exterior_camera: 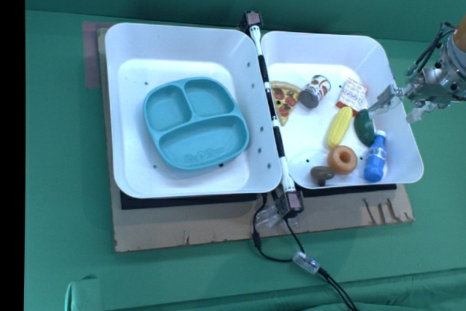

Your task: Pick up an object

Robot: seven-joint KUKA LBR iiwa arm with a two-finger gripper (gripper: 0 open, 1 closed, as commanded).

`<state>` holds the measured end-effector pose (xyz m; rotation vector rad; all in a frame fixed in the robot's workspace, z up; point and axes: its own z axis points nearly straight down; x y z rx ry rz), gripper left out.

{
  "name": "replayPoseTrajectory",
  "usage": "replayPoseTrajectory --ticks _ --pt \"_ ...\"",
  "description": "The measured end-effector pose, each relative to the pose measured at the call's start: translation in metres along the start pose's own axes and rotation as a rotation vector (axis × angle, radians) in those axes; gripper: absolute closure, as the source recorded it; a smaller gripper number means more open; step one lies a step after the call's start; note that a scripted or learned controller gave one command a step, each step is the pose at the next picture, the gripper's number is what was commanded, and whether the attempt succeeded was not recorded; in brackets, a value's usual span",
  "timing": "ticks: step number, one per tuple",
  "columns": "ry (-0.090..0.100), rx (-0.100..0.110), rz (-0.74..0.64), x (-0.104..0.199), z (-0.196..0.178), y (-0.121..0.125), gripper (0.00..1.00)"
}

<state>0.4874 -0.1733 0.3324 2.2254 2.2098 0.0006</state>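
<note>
Bench: green surface bearing two shallow white bins side by side, resting on a brown board.
Left bin (124,84): holds a teal divided plate (195,123) with three compartments, lying flat near the middle.
Right bin (335,47): holds the small toy objects, gathered in its centre and near-right part.
Pizza slice (285,100): lies by the divider between the bins, its point toward the near edge.
Can (314,92): small, red and grey, on its side just right of the pizza slice.
Red-and-white packet (352,93): lies right of the can, toward the bin's right wall.
Corn cob (339,127): yellow, lying lengthwise below the packet, just beside the dark green object.
Dark green object (364,127): rounded, right of the corn — its kind is hard to tell.
Blue bottle (376,156): white cap, lying near the bin's right wall, just below the green object.
Donut (342,159): orange-brown, flat, between the corn and the near wall.
Brown object (322,173): small, touching or just beside the donut on its left.
Gripper (397,104): reaches in over the right bin's right rim, above the packet and the green object.
Fingers: two thin ones appear spread apart, one pointing toward the packet — nothing is seen between them.
Cable (306,258): runs from the divider's near end across the board.
</note>
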Motion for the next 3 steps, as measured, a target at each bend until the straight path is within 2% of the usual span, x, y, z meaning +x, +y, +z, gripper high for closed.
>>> replayPoseTrajectory --ticks 1,2,3 --pt "0.001 -0.005 -0.002 0.010 0.137 0.072 0.00" --pt "-0.005 -0.014 0.005 0.006 0.124 0.074 1.00" --pt "-0.001 -0.006 -0.003 0.067 0.070 0.064 1.00"
